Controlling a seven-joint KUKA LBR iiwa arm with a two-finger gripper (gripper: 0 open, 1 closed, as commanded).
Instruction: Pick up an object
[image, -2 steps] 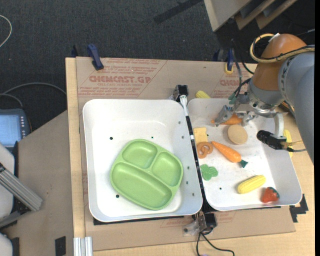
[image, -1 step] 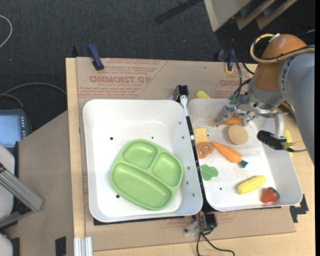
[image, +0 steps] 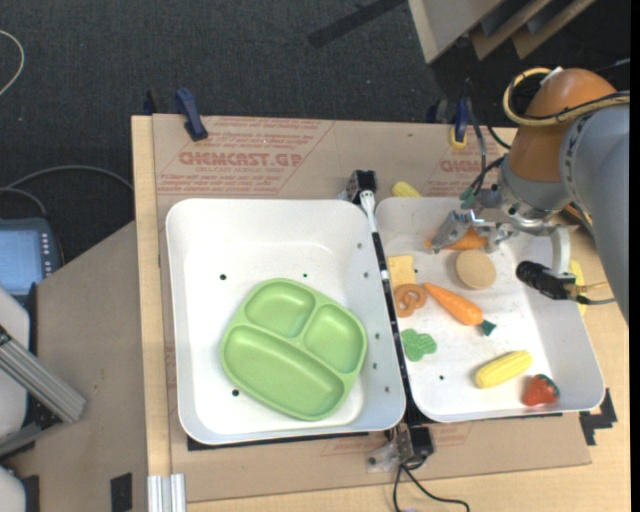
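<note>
Evidently we were mid-grab: our gripper (image: 470, 232) was low at the right bin's (image: 585, 345) back edge, fingers closed around an orange piece (image: 452, 239), nothing lifted clear yet.

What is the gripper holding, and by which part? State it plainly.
It cannot be told. The gripper sits low in the right bin, right against an orange piece, but a grasp is not visible.
</note>
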